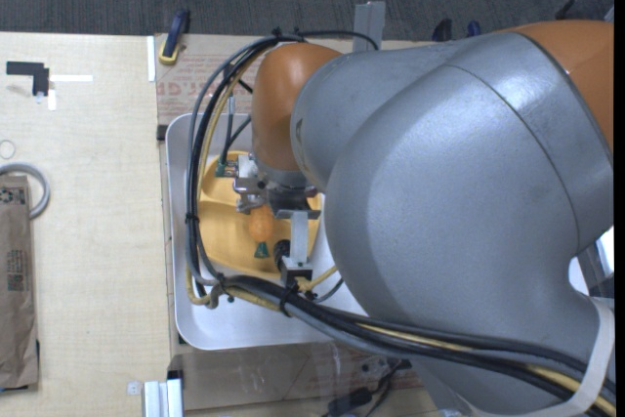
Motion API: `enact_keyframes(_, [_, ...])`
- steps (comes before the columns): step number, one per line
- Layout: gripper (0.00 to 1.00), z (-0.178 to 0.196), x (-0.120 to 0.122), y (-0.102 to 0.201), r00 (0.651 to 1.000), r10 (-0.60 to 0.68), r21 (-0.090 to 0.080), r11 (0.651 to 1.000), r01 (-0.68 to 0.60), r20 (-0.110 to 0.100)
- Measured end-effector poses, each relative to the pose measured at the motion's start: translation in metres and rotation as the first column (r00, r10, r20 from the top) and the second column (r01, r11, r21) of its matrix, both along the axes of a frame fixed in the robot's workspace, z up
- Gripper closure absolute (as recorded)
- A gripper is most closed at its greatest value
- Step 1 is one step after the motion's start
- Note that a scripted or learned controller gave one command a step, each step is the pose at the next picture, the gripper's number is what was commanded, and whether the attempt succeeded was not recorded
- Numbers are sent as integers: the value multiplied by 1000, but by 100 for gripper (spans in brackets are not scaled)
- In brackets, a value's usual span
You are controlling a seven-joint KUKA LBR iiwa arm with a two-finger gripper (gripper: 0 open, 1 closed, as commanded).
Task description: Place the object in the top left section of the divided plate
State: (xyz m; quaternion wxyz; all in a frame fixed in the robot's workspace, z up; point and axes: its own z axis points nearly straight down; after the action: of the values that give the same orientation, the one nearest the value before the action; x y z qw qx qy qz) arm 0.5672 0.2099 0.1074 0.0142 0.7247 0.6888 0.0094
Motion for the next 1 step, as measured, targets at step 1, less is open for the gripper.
enact_keyframes(1, [100, 0, -63, 7, 965, -261, 16, 965, 261, 17])
